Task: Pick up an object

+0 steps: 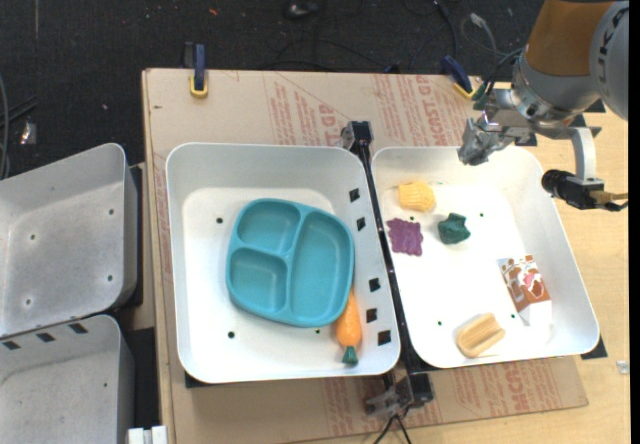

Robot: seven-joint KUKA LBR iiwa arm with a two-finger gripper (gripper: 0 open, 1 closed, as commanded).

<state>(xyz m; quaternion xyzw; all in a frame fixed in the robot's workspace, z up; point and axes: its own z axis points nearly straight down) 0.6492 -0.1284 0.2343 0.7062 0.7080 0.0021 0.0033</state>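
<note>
The right bin holds a yellow corn-like piece, a purple flat piece, a dark green lump, a red-and-white carton and a tan bread-like piece. My gripper hangs over the bin's far rim, up and to the right of the yellow piece. Nothing shows between its fingers. In the left bin lie a teal divided plate and an orange carrot at the plate's near right edge.
A black divider runs between the two bins. Blue and yellow clamps grip the board's far edge. Grey metal trays lie off to the left. Cables trail over the dark floor behind the bench.
</note>
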